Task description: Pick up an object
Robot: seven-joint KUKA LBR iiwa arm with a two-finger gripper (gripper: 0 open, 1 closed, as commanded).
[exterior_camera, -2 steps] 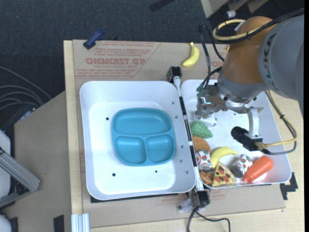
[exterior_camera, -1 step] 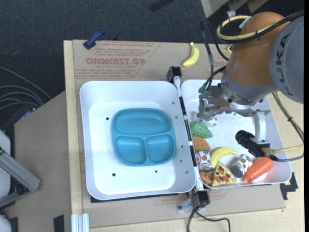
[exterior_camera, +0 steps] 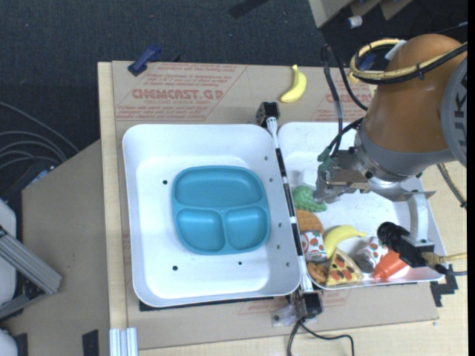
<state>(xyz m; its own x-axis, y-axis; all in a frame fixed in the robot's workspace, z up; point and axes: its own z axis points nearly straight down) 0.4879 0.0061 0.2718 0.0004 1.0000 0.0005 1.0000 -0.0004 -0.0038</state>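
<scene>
**A:** where's the pincer (exterior_camera: 324, 191) at? is it holding anything?

**B:** it's down in the right bin (exterior_camera: 312, 141), right next to the green toy (exterior_camera: 303, 196). can't tell how open it is, or whether it's got hold of anything.

**A:** and the arm (exterior_camera: 408, 102)?

**B:** reaches in from the right, bent over that bin.

**A:** counts?

**B:** two bins. one blue tray (exterior_camera: 220, 208) in the left bin (exterior_camera: 145, 199). two bananas: one (exterior_camera: 342, 236) in the right bin, the other banana (exterior_camera: 295, 86) up on the tabletop (exterior_camera: 185, 95). one pizza slice (exterior_camera: 341, 269).
</scene>
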